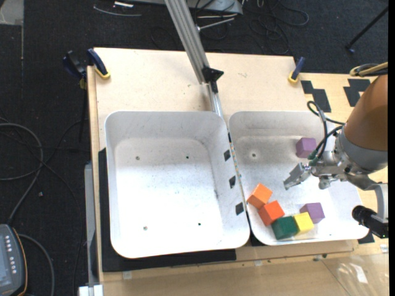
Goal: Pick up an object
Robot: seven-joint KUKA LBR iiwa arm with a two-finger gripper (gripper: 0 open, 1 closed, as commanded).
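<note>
A: Arm (369,125)?
B: In from right edge, mid-height. Orange band at top, grey wrist below, bent left and down into right bin (271,123).

A: Gripper (295,177)?
B: Over right bin's middle, pointing left and a bit down. Hangs above bare floor. Nothing between fingers. Open or closed: can't tell, too small and blurred.

A: Blocks?
B: Six, all in right bin. Purple cube (305,146) upper centre, just above-right of gripper tip, close but apart. Cluster lower down, near front wall: orange block (260,195) tilted, red-orange block (271,211) touching it below-right, green block (284,227) below that, yellow block (303,222) tight against green's right, second purple block (315,211) just up-right of yellow.

A: Anything in the way?
B: Cluster sits below gripper, well clear of tip. Cable (322,125) loops off wrist, up beside purple cube. Divider between bins at left of cluster, w/ black tabs.

A: Rest?
B: Left bin (123,128) on left half of bench (154,79). Slanted metal pole (188,32) from top centre down to gap between bins. Clamps w/ yellow tips at bench's upper corners. Cables on dark floor, far left and top.
</note>
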